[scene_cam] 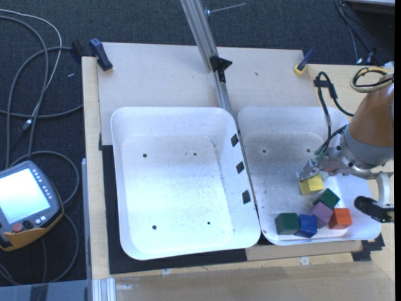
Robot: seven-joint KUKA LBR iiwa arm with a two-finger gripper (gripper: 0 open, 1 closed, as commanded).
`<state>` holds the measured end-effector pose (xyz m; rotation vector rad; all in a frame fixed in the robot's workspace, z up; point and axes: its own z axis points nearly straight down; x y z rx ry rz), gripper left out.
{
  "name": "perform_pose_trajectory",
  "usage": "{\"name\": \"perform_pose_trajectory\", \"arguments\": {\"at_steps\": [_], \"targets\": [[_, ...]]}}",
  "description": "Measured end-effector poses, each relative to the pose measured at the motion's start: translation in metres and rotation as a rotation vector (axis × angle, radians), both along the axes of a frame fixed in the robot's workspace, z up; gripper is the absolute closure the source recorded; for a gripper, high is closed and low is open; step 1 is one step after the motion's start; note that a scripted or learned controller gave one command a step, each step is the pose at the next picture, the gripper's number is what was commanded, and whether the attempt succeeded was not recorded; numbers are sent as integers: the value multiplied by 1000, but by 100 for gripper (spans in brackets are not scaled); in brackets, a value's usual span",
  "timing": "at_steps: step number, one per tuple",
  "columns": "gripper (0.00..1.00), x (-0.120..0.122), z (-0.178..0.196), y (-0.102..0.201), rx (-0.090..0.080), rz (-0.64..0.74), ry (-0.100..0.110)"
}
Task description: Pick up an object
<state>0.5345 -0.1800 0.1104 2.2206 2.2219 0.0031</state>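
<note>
Touching hand (311, 173): yellow block (312, 185)

Two bins (182, 115) side by side — blocks (313, 215) clustered in the right bin's near corner

You find no readable text, label, brand or number anywhere here. The lit screen of the pendant (24, 196), off the bench's left edge, is too washed out to read.

Dark carpet floor (44, 61) strewn with cables (31, 99); pale wooden bench (156, 74) under even light
</note>
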Motion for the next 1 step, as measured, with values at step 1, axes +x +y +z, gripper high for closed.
{"name": "perform_pose_trajectory", "arguments": {"at_steps": [1], "targets": [[100,41,-11,96,2,9,0]]}}
